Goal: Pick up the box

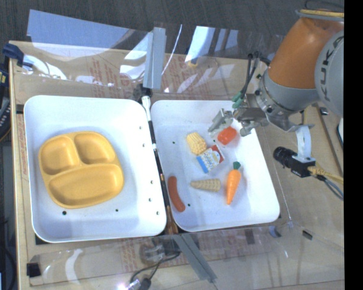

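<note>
Tool (231, 121) sits over the upper right part of the right bin (254, 213), arm reaching in from the right. Fingers look slightly apart, nothing between them (metal tips are small, so the gap is hard to judge).

The box (209, 158), small with blue, white and red print, lies flat near the middle of the right bin, below and left of the tool, not touched by it. Around it:
- corn cob (196, 142) just above-left, touching or nearly touching the box
- red-orange piece (227, 136) just up-right of the box, directly under the tool's tips
- carrot (232, 186) to the lower right, green top pointing up
- ice-cream cone (206, 185) lying on its side just below the box
- sausage (175, 193) near the bin's left wall

Left bin (36, 110) holds a yellow divided plate (80, 168) with three compartments. Both bins sit side by side on the desk (320, 240).
</note>
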`<state>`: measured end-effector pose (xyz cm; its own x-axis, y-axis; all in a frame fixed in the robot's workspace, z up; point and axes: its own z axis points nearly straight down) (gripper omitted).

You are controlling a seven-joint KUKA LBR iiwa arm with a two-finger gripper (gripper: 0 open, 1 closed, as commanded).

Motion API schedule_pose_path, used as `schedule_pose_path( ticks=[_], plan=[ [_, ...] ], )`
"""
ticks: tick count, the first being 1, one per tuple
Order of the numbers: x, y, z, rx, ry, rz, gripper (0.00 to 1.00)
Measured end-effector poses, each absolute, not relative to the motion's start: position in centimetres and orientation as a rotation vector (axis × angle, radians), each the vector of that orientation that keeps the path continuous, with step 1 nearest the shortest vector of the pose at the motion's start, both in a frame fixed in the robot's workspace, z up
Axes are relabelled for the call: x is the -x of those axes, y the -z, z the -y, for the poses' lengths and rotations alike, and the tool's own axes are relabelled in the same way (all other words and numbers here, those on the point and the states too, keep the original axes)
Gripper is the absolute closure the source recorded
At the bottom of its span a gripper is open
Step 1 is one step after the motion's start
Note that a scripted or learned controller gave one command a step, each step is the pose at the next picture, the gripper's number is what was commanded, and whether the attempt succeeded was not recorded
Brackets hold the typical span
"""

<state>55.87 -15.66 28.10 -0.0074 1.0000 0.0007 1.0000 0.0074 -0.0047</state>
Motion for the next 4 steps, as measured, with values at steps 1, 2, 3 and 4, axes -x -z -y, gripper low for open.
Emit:
schedule_pose_path(
  ticks=[1,2,3,4],
  plan=[
    [-55.6,-12.7,16.8,1.995,-0.004,2.421,0.00],
    [-56.8,-10.0,19.5,1.931,0.002,2.483,0.00],
    [-58.7,-9.8,20.8,1.985,0.003,2.447,0.00],
    [-58.9,-11.0,20.9,1.984,0.003,2.456,1.00]
  ],
)
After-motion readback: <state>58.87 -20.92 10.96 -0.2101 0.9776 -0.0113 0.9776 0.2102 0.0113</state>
